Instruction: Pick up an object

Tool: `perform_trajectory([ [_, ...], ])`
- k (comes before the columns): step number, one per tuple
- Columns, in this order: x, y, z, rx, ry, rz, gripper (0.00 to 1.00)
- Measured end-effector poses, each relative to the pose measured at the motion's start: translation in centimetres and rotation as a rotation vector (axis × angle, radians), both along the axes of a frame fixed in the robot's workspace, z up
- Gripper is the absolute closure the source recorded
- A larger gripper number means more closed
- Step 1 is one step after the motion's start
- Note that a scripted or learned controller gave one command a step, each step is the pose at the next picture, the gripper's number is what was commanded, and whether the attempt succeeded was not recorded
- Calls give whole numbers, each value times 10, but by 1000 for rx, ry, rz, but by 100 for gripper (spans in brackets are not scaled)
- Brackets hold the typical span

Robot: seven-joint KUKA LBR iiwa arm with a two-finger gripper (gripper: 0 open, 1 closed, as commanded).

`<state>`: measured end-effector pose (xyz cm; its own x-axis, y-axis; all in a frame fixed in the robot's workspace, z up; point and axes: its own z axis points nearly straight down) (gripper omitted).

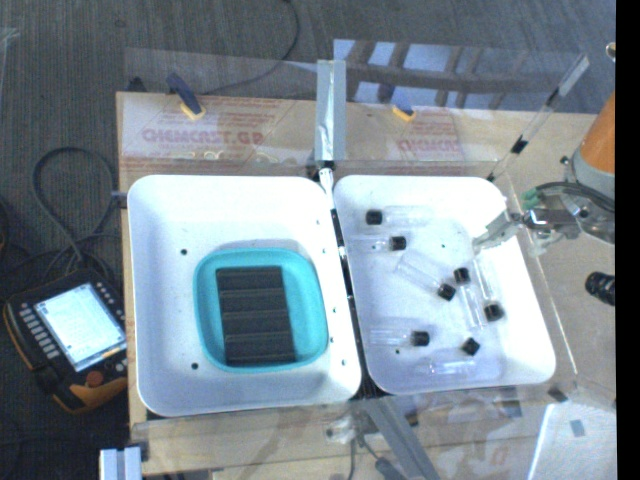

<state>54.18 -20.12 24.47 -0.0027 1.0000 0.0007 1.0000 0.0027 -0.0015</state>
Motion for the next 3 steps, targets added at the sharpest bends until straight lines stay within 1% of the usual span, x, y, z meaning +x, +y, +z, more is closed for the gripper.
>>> perform_trajectory([
  [1, -5, -10, -137, -6, -24, -36, 0],
  [2, -11, -8, -139, 0, -3, -36, 100],
  [3, -3, 49, -20, -2, -1, -54, 100],
])
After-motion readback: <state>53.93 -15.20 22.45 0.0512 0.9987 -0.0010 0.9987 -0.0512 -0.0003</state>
